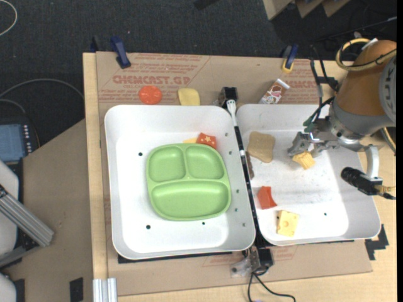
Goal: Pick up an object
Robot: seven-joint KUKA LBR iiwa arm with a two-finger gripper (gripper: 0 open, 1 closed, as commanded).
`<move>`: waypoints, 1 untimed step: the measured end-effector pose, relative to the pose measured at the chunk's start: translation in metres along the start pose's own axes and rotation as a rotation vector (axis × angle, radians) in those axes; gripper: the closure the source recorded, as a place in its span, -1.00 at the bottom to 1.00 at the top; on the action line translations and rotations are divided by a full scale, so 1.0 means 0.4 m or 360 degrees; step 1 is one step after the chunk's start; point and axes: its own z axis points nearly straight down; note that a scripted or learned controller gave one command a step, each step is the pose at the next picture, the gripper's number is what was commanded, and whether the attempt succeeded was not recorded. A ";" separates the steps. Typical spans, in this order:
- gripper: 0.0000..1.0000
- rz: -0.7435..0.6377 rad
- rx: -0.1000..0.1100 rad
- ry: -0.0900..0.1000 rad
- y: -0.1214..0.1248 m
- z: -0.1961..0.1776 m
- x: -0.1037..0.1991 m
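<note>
The claw (pixel 305 148) is seen lowered in the right bin (pixel 352 228), its fingers closed around a yellow cheese wedge (pixel 305 160); a tan bread slice (pixel 261 147) lies left of it.

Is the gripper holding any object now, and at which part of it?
It cannot be told: the gripper sits at the yellow block, touching its top.

Robotics lab, most likely — cardboard-topped surface (pixel 157 74) clamped with blue clips (pixel 119 51), two white bins (pixel 119 168) side by side, loose cables (pixel 9 8) on dark carpet (pixel 126 11), aluminium framing (pixel 25 222) at left — no home furnishings.
</note>
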 end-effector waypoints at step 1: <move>1.00 -0.0008 -0.0021 -0.0005 0.025 -0.155 0.170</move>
